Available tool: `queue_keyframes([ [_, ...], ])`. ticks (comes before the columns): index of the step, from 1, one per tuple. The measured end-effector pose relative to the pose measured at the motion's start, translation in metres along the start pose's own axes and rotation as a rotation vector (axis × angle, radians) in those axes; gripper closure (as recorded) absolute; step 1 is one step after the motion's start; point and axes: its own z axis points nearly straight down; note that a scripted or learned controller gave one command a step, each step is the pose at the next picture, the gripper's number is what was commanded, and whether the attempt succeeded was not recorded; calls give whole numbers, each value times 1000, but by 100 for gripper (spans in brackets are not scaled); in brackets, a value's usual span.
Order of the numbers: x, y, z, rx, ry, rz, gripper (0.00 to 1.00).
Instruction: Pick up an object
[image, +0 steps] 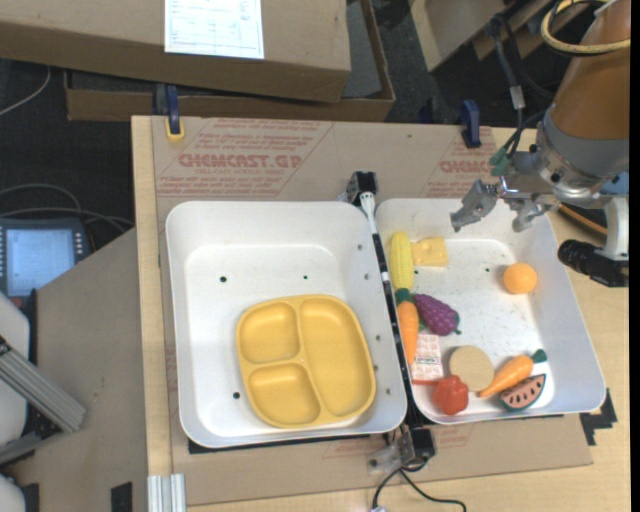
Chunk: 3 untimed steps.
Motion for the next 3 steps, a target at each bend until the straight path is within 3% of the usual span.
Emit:
queue_keyframes([
  [1, -6, -95, 115, 19, 5, 4, 0],
  [2, -9, -56, 189, 0, -5, 1, 0],
  [3, -7, -56, 176, -3, -1, 3, 100],
])
